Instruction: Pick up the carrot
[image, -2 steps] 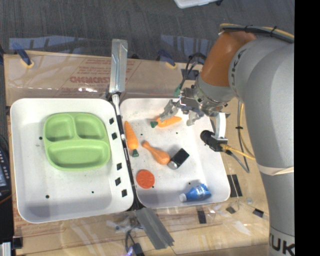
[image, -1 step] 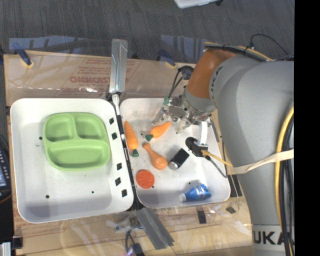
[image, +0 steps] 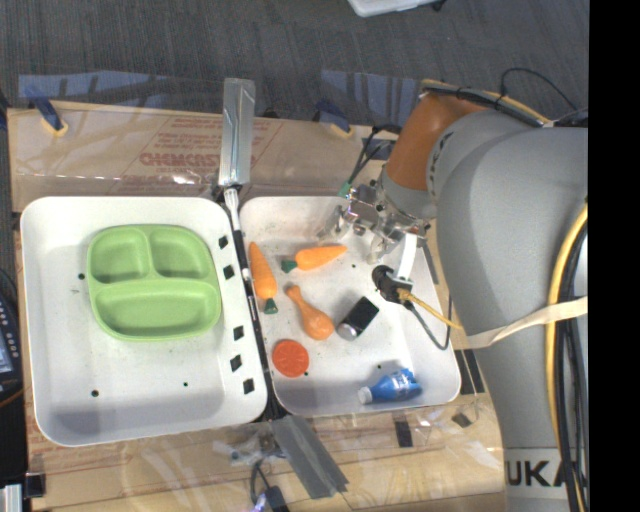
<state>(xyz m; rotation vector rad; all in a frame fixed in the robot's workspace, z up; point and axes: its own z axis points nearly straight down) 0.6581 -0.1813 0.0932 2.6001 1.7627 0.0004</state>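
My arm (image: 510, 250) comes in from the right, grey, with the orange band (image: 425, 135) above the wrist, and takes up most of that side over the counter (image: 150, 140). The left bin (image: 50, 300) holds a green divided plate (image: 153, 280), set toward its upper half. The right bin (image: 430, 385) carries the small items. My gripper (image: 365, 222) sits low over the upper part of the right bin, near its top rim; whether the jaws are apart or together I cannot tell from this angle, and I see nothing between them. There are two carrots. Carrot A (image: 262, 274) lies along the left wall of the right bin, close beside the divider, long axis running roughly up and down, green end at the bottom. Carrot B (image: 318, 258) lies just below-left of my gripper, near it, roughly level, green stem pointing left; I cannot tell whether it touches the gripper. An orange drumstick-like piece (image: 312, 316) lies below carrot B, tilted, fat end lower right. Just to its right sits a black cylinder (image: 357, 318), also tilted. A blue bottle (image: 392, 385) lies on its side near the lower right corner. A red round piece (image: 290, 358) rests near the lower left of the right bin, below carrot A.
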